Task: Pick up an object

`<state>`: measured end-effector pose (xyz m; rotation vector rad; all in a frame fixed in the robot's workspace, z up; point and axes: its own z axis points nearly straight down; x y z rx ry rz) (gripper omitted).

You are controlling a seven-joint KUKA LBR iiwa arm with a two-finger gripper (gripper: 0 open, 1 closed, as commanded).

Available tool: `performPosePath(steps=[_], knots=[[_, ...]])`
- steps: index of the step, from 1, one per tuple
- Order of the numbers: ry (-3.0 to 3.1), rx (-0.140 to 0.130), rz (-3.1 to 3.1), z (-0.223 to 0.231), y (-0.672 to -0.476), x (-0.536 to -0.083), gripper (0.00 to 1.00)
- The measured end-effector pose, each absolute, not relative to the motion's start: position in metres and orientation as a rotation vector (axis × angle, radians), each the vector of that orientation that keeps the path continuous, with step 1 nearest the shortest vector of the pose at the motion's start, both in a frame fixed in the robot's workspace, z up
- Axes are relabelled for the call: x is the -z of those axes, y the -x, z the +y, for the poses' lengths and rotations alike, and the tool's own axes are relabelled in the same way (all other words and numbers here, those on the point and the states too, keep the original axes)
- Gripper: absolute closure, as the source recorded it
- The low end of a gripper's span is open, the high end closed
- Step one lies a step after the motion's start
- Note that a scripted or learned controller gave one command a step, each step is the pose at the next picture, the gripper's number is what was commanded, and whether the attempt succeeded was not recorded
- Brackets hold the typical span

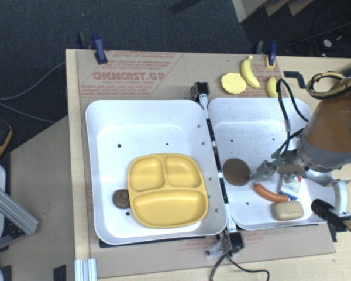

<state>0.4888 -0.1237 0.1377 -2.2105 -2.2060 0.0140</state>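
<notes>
In the right bin (251, 122) lie a brown round disc (236, 171), an orange sausage (270, 193), a beige bread-like piece (288, 210) and a small white, blue and red item (290, 187). My gripper (279, 177) hangs low over the bin's front right part, just above the sausage and the small item and right of the disc. Its grey fingers (262, 171) stand spread, open, with nothing between them. The arm (330, 130) covers the bin's right side.
The left bin (105, 127) holds a yellow divided plate (167, 189) and a small brown round piece (121, 198) beside it. Behind the right bin, a banana (251, 72), a yellow round toy (233, 82) and another yellow piece (272, 86) lie on the bench. Cables loop at the right.
</notes>
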Motion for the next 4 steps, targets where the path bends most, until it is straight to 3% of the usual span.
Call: performPosePath(steps=[1, 2, 3, 4], knots=[[2.224, 0.017, -2.221, -0.167, -0.483, -0.088, 0.0], [2.223, 0.009, -2.236, -0.163, -0.579, -0.125, 0.0], [2.224, -0.002, -2.215, -0.2, -0.532, -0.122, 0.0], [2.24, 0.01, -2.238, -0.181, -0.484, -0.089, 0.0]])
